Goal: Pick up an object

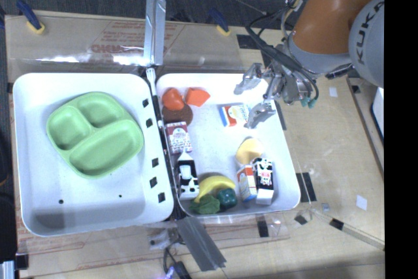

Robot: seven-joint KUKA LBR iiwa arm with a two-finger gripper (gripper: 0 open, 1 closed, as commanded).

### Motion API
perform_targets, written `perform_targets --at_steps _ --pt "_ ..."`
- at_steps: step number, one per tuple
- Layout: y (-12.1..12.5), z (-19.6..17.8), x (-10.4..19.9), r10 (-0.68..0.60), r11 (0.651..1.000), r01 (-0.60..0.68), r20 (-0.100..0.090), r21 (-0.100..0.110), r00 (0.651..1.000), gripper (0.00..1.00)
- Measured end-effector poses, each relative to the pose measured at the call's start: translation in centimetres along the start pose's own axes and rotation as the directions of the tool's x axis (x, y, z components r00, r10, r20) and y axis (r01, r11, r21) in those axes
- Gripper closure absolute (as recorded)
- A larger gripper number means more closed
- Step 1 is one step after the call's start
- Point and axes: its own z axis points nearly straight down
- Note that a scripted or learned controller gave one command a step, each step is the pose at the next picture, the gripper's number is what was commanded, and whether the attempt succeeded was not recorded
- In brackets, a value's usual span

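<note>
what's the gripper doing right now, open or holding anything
gripper: open, holding nothing, fingers spread above the right bin near the small white carton.

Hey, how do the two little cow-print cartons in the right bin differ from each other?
The cow carton by the divider sits against the right bin's left wall, beside the banana; the cow carton near the right wall sits beside an orange-and-white carton. The divider one looks longer and narrower; the other looks squatter. Both are white with black patches.

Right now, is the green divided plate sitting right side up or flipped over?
Right side up. The green divided plate lies in the left bin with its three compartments facing up, nothing in them.
</note>
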Motion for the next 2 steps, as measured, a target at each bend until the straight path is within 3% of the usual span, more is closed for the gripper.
perform_targets --at_steps 1,2 --pt "-1.6 12.9 8.2 -0.183 0.983 0.182 -0.007 -0.006 0.983 0.00" --pt "-3.1 14.8 11.4 -0.176 0.984 0.176 0.004 0.000 0.984 0.00"
